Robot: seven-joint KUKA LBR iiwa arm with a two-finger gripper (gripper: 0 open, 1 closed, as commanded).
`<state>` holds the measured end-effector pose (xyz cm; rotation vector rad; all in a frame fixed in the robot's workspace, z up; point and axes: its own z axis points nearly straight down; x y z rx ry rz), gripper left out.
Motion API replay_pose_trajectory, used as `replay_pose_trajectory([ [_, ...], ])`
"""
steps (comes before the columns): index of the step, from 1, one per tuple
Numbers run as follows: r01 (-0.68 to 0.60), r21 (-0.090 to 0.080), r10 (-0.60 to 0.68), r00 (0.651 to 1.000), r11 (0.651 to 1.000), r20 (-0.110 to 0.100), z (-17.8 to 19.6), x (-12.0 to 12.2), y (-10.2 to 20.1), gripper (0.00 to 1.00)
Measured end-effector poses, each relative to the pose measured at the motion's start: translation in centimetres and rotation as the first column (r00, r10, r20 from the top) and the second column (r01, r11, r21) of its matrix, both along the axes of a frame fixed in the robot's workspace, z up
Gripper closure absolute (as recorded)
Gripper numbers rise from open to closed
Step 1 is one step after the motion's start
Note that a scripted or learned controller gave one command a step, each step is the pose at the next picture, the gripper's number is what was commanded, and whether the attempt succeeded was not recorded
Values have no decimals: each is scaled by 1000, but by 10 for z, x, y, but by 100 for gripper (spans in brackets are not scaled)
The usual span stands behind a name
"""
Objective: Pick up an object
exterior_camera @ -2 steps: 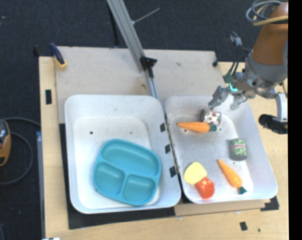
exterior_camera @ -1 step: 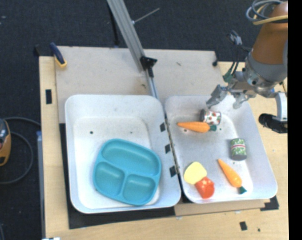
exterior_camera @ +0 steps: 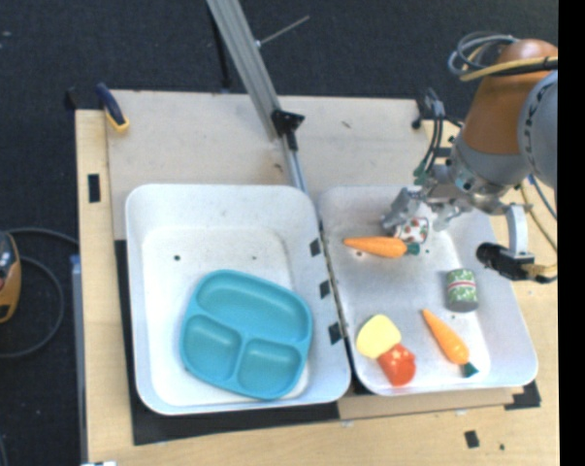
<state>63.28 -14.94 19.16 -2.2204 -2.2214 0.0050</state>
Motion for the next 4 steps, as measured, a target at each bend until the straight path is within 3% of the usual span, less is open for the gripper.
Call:
replay_pose_trajectory([
  [2,2,-1,-2,1000,1000,1,-93,2,-1,0],
  [3,3,0,-3,1000,1000,2,-80,2,-2,100],
  [4,1,1,-1,1000,1000,9,-35,7,-4,100],
])
